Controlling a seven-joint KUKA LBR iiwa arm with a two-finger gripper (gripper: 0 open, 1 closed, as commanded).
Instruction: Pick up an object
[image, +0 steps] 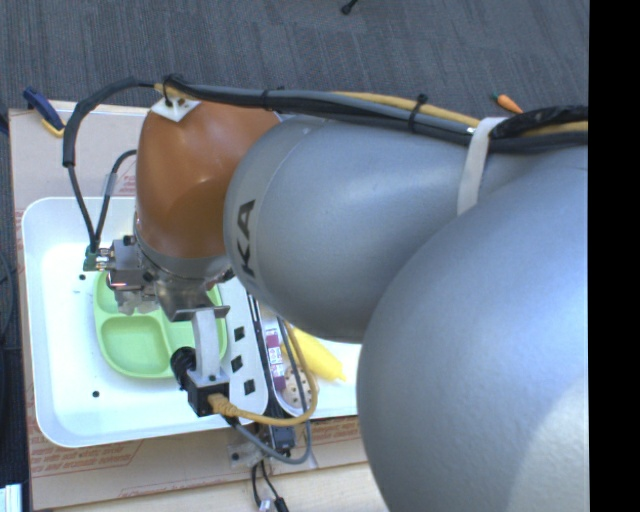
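The grey KUKA arm with its orange wrist band (185, 170) reaches in from the right and hangs low over the left shallow white plastic bin (45, 300), its bulk covering most of the bench. Below the wrist, the two-finger gripper (165, 300) sits directly above a pale green plastic divided tray (140, 345), which lies flat on the bin floor toward the bin's near side. The tray's long axis appears to run from the far left toward the near right, and the gripper stands over its far end, so the nearest graspable edge looks to be the raised rim just beneath the wrist. Whether the gripper is open or closed cannot be told, as the wrist housing hides that part. A yellow soft-looking object (322, 360) lies to the right of the tray, partly under the arm, beside a white printed flat packet (282, 372).
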